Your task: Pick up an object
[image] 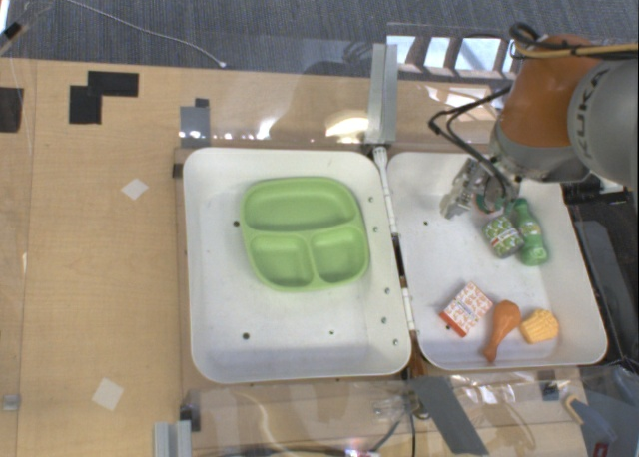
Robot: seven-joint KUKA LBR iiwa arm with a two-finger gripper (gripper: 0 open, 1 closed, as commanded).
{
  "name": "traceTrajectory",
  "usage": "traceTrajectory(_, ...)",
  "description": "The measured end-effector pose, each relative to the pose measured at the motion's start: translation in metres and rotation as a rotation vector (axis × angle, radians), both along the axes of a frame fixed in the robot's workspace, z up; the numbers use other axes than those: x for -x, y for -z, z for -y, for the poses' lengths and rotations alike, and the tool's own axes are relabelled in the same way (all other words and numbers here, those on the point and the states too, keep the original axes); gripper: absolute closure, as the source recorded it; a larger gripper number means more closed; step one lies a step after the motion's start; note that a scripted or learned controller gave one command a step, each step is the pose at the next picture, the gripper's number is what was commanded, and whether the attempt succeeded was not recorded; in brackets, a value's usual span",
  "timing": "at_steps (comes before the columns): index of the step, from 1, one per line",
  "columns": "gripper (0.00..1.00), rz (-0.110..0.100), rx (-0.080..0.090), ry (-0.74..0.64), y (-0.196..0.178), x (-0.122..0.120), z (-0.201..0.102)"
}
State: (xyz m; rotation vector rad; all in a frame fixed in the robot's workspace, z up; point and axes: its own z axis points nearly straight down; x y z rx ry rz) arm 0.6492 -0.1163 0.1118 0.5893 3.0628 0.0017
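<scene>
We see the grey arm (589,116) with its orange band (544,96) reaching in from the right, over the far part of the right bin (429,245). Its hand (469,193) hangs low over that bin's upper middle, just left of a green bottle (529,232). Whether the hand is wide or narrow we cannot tell, since the metal parts blur together at this angle, and we see nothing clearly caught in it.

The things to be picked all lie in the right bin. The green bottle lies on its side near the far right, and a small green can or packet (502,234) with a pale label sits touching its left flank, just below the hand. Toward the near edge of the same bin we find three more things close together: a small red and white box (466,308), a brown drumstick toy (501,327) slanting down to the left, and a yellow corn piece (540,326) just beside the drumstick's thick end. The box and the drumstick are near each other; whether they touch we cannot tell.

The left bin (215,335) holds a light green divided plate (303,232) with three compartments, lying flat near its middle. Both bins sit side by side on the wooden worktop (90,265), which bears some black square marks (100,94) at its far left.
</scene>
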Motion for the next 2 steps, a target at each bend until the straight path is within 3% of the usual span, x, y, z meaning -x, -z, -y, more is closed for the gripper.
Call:
traceTrajectory(1,1.00,-0.003,-0.009,0.193,-0.117,-0.001,-0.078)
traceTrajectory(2,1.00,-0.015,0.000,-0.268,-0.114,0.123,-0.088)
